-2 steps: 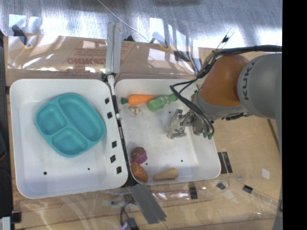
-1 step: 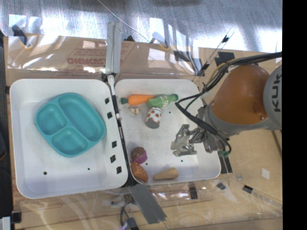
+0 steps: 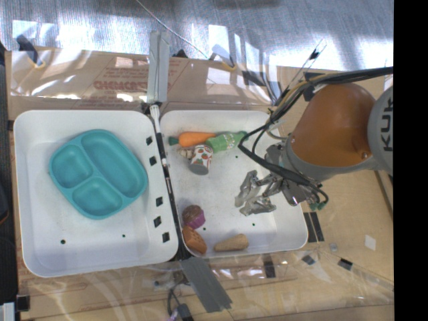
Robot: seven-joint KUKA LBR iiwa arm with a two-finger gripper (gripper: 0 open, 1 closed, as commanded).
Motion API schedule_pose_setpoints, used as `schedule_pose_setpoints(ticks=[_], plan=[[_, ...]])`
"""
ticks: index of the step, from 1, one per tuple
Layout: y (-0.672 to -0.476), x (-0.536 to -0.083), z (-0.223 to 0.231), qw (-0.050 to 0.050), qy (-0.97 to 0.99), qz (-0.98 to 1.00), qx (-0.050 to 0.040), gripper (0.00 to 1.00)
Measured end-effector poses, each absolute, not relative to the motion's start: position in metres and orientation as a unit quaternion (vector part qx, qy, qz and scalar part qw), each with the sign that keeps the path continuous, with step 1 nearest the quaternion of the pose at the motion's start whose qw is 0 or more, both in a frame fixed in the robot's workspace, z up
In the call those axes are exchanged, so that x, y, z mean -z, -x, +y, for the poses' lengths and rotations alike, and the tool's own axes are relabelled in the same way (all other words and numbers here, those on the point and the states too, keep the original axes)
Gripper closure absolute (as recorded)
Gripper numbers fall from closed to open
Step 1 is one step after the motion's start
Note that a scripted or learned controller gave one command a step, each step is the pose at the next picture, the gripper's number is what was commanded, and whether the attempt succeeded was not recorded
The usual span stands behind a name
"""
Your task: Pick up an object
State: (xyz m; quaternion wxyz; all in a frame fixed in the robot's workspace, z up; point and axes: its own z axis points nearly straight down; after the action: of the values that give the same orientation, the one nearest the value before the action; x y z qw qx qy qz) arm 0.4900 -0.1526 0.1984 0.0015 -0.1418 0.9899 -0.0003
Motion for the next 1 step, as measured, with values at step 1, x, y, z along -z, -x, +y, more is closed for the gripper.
schedule_pose_setpoints(ticks=[1], plan=[[-0.4863, -0.2003, -0.1312, 0.000, 0.270, 0.963, -0.0005, 1.00]])
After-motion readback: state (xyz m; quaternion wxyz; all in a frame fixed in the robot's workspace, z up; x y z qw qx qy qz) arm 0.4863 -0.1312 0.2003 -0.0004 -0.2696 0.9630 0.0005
